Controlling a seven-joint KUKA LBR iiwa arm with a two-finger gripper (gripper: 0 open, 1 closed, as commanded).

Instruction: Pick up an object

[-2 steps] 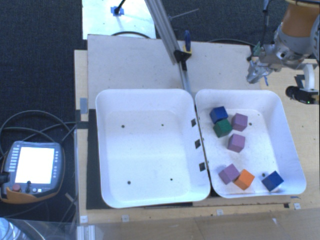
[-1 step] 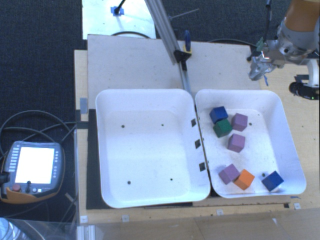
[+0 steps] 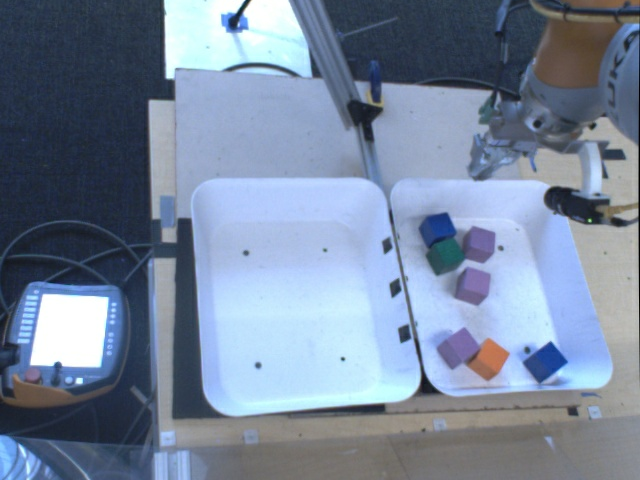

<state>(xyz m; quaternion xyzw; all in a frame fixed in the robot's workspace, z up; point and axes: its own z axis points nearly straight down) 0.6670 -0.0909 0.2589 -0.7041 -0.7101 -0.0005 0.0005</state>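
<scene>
Above the far rim of the right bin [image 3: 575, 268] the gripper [image 3: 490, 158] is held, nothing between its fingers; whether the jaws are parted cannot be told. Below the jaws, a blue cube [image 3: 437, 229], green cube [image 3: 445, 256] and purple cube [image 3: 479, 243] are clustered inside the rim, with bare floor left around them.

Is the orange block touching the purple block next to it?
Touching. The camera view shows the orange block pressed against the purple block, no gap between them.

Grey KUKA arm [image 3: 585, 43] with orange band

Orange band above a grey wrist; dark cables loop beside it; a metallic gripper [image 3: 487, 158] near the right bin's [image 3: 575, 268] far rim.
</scene>
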